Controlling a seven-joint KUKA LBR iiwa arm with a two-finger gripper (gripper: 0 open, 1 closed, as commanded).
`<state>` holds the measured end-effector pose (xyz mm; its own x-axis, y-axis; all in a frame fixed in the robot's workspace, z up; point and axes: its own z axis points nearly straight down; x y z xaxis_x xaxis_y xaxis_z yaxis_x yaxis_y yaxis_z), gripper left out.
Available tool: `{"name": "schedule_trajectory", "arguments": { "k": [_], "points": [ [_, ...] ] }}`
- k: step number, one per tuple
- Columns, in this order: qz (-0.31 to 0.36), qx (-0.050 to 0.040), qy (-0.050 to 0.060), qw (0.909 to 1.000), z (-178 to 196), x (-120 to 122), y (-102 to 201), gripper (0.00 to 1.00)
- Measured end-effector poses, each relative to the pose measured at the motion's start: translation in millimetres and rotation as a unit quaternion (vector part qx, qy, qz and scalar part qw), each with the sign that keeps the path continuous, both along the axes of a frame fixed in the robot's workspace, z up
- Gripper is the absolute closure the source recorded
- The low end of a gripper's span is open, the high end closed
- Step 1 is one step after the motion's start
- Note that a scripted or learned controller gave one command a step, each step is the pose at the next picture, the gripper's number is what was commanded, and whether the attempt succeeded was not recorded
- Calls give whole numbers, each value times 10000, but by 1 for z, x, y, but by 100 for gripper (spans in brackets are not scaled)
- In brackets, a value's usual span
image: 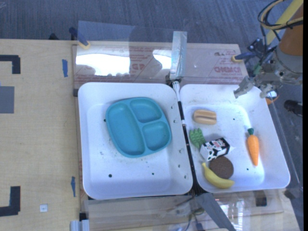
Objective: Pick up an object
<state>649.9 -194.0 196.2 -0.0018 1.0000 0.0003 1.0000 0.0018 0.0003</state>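
Camera view, looking down at a slant on a wooden bench (33, 143) bearing two shallow white bins side by side. The left bin (96, 177) holds a blue plate (138, 126) with three compartments, lying flat near the bin's middle. The right bin (274, 162) holds six toy foods. A hot dog (204, 116) lies toward the far side. Nearer than it, beside the wall between the bins, sits a green broccoli (197, 137). Just right of the broccoli is a black-and-white carton (214, 148) lying tilted. A brown cookie (222, 167) rests nearer still, just beside the carton, and a yellow banana (216, 176) curves round the cookie's near left edge, touching it. An orange carrot (253, 148) lies well apart on the right side, its green top pointing far. The gripper (254, 86) hangs over the far right corner of the right bin, above the rim and away from all the foods. Its two grey fingers (242, 88) are spread apart, with nothing between them.
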Motion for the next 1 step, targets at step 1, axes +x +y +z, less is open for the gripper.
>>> {"name": "schedule_trajectory", "arguments": {
  "k": [1],
  "points": [
    [-861, 42, 46, 9963, -104, -73, -5, 0]
  ]
}}
